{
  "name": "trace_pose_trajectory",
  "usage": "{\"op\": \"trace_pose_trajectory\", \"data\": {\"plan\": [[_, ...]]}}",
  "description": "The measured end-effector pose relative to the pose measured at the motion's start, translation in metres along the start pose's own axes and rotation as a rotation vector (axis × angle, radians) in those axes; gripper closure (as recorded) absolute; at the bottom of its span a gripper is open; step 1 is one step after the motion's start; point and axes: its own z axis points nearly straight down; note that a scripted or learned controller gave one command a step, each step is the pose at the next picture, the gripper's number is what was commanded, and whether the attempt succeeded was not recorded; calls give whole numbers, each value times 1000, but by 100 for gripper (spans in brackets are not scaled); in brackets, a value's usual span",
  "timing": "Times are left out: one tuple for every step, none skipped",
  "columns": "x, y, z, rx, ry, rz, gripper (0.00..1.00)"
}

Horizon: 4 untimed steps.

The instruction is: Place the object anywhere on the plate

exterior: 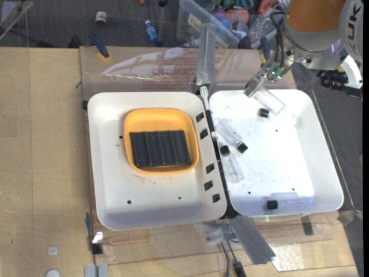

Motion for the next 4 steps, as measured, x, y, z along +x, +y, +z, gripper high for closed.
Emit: {"op": "trace_pose_trajectory", "data": {"plan": [[6,5,-5,-1,-1,-217,100],[8,3,-37,-2,0,-174,100],[16,5,-53,-2,-1,-242,100],[4,0,-56,-2,-2,-416,100]]}}
